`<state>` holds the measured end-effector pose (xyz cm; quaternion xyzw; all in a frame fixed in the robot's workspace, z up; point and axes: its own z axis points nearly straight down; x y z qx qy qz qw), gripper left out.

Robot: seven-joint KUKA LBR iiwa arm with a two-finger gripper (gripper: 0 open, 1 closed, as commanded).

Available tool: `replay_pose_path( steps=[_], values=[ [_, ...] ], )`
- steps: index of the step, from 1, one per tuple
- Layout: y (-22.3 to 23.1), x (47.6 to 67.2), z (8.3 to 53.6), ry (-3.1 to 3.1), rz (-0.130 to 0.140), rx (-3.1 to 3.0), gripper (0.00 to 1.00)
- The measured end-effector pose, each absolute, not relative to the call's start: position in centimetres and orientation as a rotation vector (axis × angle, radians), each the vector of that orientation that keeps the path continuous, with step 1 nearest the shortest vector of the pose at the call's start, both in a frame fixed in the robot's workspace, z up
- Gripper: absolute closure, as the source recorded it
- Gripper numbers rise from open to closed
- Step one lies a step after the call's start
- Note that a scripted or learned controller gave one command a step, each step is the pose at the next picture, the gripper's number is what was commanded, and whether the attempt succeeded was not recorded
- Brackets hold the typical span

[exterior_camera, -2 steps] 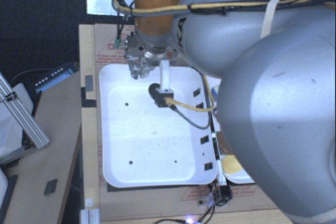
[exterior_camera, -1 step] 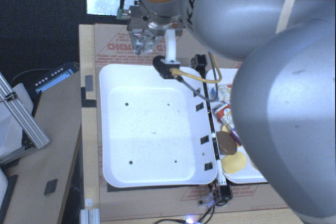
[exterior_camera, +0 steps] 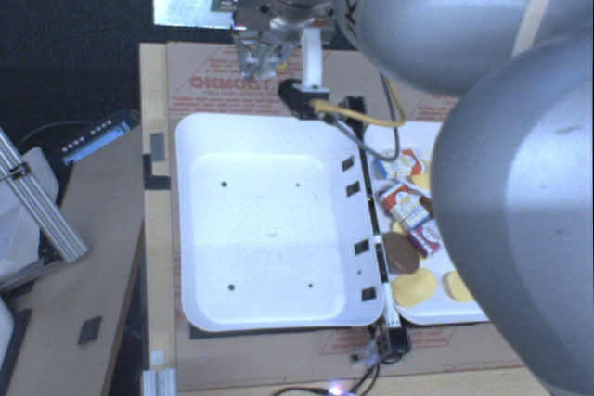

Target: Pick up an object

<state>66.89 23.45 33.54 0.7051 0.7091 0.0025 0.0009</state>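
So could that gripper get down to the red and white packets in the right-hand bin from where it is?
Probably, but not directly. The gripper hangs beyond the left bin, while the packets lie in the right bin, partly under the arm. It must swing over first.

Even overhead light, left white bin [exterior_camera: 260, 218] bright with mild glare, soft shadow under grey arm [exterior_camera: 483, 60] to its right, dark surround left, slight softness overall.

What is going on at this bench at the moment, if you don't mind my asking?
The grey arm reaches in from the right, its pincer above the far edge of the left bin. Small objects, among them red-and-white packets and yellow discs, lie in the right bin. Nothing shows between its fingers.
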Motion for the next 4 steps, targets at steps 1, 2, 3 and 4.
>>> replay_pose_path(
  steps=[1, 2, 3, 4],
  values=[
    [23.4, 66.7, 24.5, 2.225, -0.009, 2.222, 1.00],
    [23.4, 67.0, 37.6, 2.223, 0.022, 2.211, 1.00],
    [23.4, 65.4, 24.1, 2.225, -0.015, 2.225, 1.00],
    [23.5, 66.9, 25.9, 2.223, 0.006, 2.218, 1.00]
  ],
)
